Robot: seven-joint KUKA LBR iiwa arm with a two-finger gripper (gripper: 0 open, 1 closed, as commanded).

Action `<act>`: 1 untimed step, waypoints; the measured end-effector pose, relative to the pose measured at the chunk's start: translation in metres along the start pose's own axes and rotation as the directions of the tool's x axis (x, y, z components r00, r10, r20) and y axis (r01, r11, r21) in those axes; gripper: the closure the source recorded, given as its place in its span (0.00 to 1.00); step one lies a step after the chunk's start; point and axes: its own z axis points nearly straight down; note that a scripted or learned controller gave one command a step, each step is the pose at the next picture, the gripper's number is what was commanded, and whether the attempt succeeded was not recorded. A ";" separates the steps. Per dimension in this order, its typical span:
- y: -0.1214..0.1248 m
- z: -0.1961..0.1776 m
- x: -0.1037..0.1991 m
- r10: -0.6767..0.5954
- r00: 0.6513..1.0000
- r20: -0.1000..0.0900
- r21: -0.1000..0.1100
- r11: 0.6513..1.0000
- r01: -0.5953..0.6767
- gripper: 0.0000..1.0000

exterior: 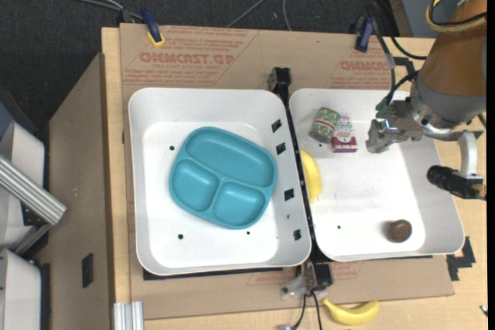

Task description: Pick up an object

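White plastic makes up both bins, and in the right bin (433, 197) we see the candidates: a small green-and-white packet (326, 124) touching a little red-and-white carton (343, 137) near the far wall, a yellow banana-like piece (311, 172) pressed against the divider, and a brown round thing (399, 230) near the front edge. A blue divided plate (223, 176) sits alone in the left bin (147, 189).

Our pincer (379, 137) hangs just beside the carton, on its right, low over the bin floor; we cannot tell whether it is open or closed, and nothing is visibly gripped.

We judge the main risk to be the crowding: packet and carton lie so close that a descent there could nudge both away or catch only an edge, letting the thing slip out on the lift. The packet looks soft and rounded, which could let it squirm free. A descent too far right would meet bare floor.
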 end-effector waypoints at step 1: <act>0.001 -0.024 0.000 -0.002 1.000 0.000 0.001 1.000 0.002 1.00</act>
